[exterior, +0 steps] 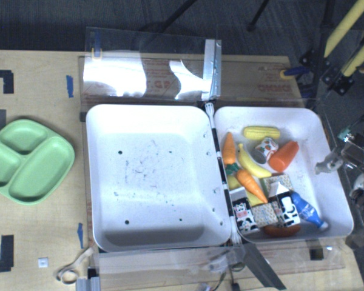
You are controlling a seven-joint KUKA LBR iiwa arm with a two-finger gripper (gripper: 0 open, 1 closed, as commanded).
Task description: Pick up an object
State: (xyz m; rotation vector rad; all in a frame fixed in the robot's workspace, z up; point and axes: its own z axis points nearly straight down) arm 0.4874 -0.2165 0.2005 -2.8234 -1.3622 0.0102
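Clutter fills the right bin (327,162), where banana (253,163), corn (261,131) and carrot (252,187) lie heaped toward its left wall, while the hand (340,157) sits at the frame's right edge, its opening impossible to tell, probably staged beside that pile for a reach.

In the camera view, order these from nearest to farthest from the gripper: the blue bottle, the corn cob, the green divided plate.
Measured from the gripper at the right bin's right edge:
1. Blue bottle, just below-left of it in the right bin.
2. Corn cob, at the back of that bin.
3. Green divided plate, far left on the bench.
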